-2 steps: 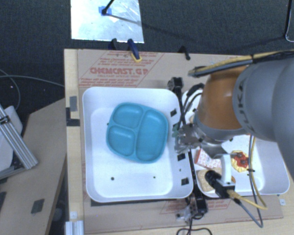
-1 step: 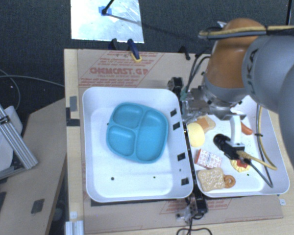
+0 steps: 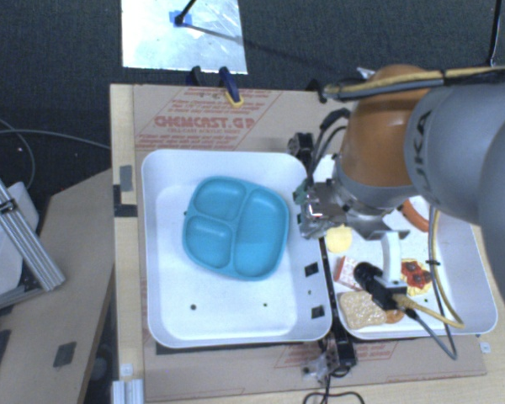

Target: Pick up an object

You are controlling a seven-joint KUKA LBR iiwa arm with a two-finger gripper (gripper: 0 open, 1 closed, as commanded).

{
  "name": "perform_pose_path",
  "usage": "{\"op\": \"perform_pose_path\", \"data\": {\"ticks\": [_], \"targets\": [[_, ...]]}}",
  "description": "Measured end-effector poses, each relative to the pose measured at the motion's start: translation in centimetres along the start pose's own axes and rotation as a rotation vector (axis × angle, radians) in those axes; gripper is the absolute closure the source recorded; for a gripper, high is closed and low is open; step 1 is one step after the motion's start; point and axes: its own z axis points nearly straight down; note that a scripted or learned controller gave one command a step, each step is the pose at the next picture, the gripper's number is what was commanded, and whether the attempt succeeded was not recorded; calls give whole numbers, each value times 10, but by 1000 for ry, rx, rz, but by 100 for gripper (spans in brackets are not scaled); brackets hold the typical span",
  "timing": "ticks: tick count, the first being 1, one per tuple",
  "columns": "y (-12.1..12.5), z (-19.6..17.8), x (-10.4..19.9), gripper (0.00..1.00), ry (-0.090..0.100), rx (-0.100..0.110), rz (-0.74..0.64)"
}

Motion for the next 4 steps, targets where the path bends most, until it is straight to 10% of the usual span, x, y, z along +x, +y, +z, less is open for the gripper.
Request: {"op": "perform_pose_path", "data": {"ticks": [1,2,3,4], "targets": [[2,-11,-1,100,-1,-4,-5],[-29,-224,-27,100,3,-23,2],[-23,-86,0,100,-2,7,4],[-30,-28,-53,100,-2,1,10]]}}
